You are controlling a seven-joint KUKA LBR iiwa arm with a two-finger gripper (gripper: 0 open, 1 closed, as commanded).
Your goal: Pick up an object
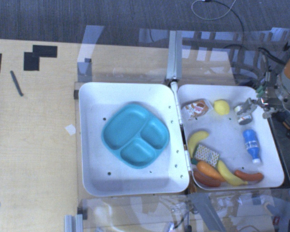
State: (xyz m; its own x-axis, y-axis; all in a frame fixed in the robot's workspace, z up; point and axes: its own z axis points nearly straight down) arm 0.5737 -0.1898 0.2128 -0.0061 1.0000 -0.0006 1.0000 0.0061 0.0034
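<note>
The right bin (pixel 275 151) holds several items. A yellow lemon (pixel 221 107) and a wrapped snack (pixel 195 108) lie at its far side, and a blue bottle (pixel 251 145) lies toward its right wall. A banana (pixel 197 140), a checkered packet (pixel 206 154), a carrot (pixel 209 170), a second banana (pixel 230 174) and a red sausage (pixel 249 176) crowd the near side. My gripper (pixel 249 109) reaches in over the bin's far right corner, just right of the lemon and above the bottle. Its grey metal tip hangs low there. Nothing shows held in it.
The left bin (pixel 92 129) carries a blue divided plate (pixel 135 135) in its middle. A metal divider post (pixel 173 57) rises behind the seam between the bins. Cables and the arm's body (pixel 285 88) fill the far right. Tan bench lies to the left.
</note>
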